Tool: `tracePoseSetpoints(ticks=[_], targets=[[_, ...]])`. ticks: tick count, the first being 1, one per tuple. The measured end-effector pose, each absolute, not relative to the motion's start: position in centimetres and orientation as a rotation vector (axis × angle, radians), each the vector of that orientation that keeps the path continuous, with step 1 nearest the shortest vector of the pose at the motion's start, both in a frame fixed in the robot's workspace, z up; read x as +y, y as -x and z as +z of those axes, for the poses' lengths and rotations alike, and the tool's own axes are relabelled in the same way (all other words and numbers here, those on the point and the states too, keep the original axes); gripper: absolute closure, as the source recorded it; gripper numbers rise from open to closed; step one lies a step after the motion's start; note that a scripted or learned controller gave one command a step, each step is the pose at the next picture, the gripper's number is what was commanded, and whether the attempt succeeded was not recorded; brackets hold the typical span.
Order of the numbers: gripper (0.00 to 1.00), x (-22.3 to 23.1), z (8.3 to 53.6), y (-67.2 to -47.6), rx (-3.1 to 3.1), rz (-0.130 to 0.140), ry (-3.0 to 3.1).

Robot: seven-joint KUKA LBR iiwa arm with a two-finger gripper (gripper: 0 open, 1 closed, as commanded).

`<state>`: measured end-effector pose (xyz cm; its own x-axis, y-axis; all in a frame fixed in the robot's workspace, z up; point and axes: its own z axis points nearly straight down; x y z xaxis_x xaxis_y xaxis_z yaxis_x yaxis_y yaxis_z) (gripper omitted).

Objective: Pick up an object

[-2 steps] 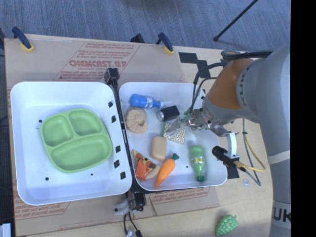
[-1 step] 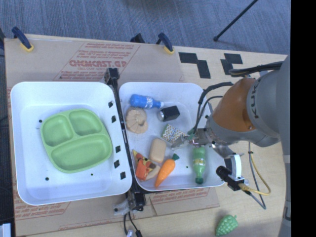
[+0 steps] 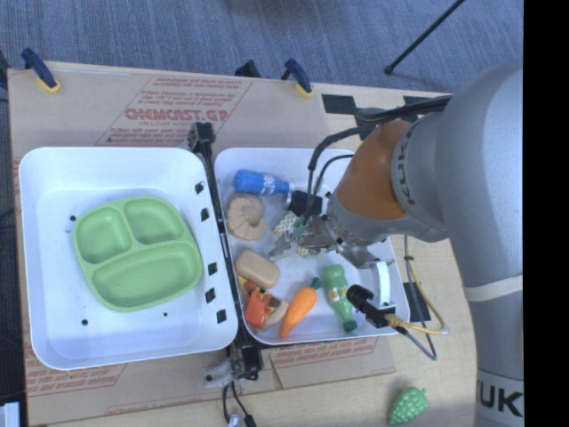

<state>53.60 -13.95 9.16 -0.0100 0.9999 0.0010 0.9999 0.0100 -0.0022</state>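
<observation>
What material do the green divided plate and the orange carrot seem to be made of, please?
Green divided plate: probably moulded plastic, with a smooth, evenly coloured, softly shiny surface. Orange carrot: likely plastic or rubber toy food, uniformly bright and smooth; the view is too coarse to tell which.

The grey arm (image 3: 484,194) enters from the right of the camera view and fills much of that side, its thick upper link running down the edge. The orange band (image 3: 372,178) above the wrist sits forward of that link, and the wrist bends down and to the left from it. The gripper (image 3: 298,229) hangs low at the end, pointing down, with dark cables looped around the wrist.
</observation>
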Motion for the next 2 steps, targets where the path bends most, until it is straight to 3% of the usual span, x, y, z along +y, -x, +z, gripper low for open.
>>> tracePoseSetpoints(ticks=[1,2], targets=[[0.00,-14.47,9.17,-57.56,-2.225,0.002,2.213],[1.00,-14.47,10.14,-57.54,-2.227,0.004,2.208]])
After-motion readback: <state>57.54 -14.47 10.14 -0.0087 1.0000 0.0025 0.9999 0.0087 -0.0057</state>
